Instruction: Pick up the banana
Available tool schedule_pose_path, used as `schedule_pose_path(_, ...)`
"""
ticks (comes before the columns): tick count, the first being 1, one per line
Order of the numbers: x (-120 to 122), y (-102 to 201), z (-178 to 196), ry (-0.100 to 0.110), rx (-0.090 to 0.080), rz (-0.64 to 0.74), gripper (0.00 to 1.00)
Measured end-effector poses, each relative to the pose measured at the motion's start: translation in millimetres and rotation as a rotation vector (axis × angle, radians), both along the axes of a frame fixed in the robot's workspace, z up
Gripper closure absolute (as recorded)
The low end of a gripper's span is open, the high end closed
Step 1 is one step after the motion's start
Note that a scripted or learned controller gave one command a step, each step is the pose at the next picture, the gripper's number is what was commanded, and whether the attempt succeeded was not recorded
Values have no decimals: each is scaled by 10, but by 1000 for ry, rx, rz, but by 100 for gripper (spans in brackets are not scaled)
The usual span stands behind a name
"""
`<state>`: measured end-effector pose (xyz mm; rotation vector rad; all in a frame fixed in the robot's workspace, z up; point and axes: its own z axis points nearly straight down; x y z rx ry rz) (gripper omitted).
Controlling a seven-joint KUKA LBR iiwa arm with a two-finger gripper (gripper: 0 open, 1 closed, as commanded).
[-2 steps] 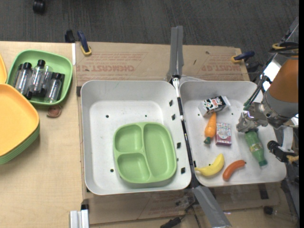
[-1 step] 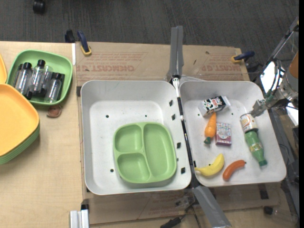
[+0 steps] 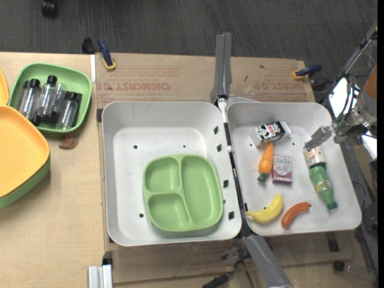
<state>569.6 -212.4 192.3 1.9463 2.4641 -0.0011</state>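
Note:
The yellow banana (image 3: 267, 210) lies curved near the front edge of the right bin (image 3: 300, 114), at its left side. My gripper (image 3: 318, 138) hangs over the right part of that bin, just above the cap end of a green bottle (image 3: 320, 180). It is well to the back right of the banana and apart from it. Nothing shows held in it.
Around the banana lie an orange-red sausage (image 3: 295, 213), a pink box (image 3: 282, 168), a carrot (image 3: 266, 161) and a black-and-white carton (image 3: 270, 132). The left bin (image 3: 120, 161) holds a green divided tray (image 3: 183, 192). Yellow plates (image 3: 18, 155) and a green bowl of bottles (image 3: 51, 104) stand at far left.

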Motion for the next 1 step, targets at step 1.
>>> schedule_pose_path(1, -316, 3, -1008, 1, 1, 62, 0)
